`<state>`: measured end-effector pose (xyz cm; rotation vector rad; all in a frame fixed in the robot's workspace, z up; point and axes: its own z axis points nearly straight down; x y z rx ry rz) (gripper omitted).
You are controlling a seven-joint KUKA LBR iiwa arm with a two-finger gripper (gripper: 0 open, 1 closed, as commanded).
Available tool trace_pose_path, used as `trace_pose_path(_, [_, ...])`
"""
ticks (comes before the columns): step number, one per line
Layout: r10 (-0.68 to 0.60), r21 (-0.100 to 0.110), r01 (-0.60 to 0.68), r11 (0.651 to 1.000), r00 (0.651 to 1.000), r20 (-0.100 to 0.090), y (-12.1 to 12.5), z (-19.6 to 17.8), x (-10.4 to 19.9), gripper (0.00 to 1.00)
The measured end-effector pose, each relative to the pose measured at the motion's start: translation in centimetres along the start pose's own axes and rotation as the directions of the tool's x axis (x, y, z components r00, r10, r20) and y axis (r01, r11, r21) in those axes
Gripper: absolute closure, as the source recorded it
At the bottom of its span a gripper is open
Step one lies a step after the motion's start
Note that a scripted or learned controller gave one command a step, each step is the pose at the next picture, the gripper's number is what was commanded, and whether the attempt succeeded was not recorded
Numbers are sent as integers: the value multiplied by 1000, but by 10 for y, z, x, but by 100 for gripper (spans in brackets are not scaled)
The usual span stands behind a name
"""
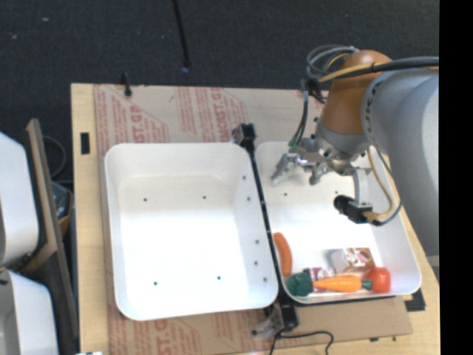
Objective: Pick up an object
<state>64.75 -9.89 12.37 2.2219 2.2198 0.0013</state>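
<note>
My gripper [298, 170] hangs over the far part of the right bin [318, 205], its two metal fingers spread apart and nothing between them. The objects lie well toward the near end of that bin. An orange carrot-like piece [283, 253] leans against the left wall. A second orange carrot [338, 284] with a green top [299, 284] lies along the near edge. A small red piece [379, 279] sits at its right end. A pale packet with a printed label [352, 258] rests just behind them.
The left bin [185, 228] sits beside the right one, sharing a black divider rim [259, 198]. Both rest on a cardboard sheet [170, 117] on the wooden bench. The arm's grey body and orange band [351, 109] loom over the right bin's far right.
</note>
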Motion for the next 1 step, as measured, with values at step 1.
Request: trace_pose_path(1, [1,-1,-1,1000,1000,0,0,-11,-1,100])
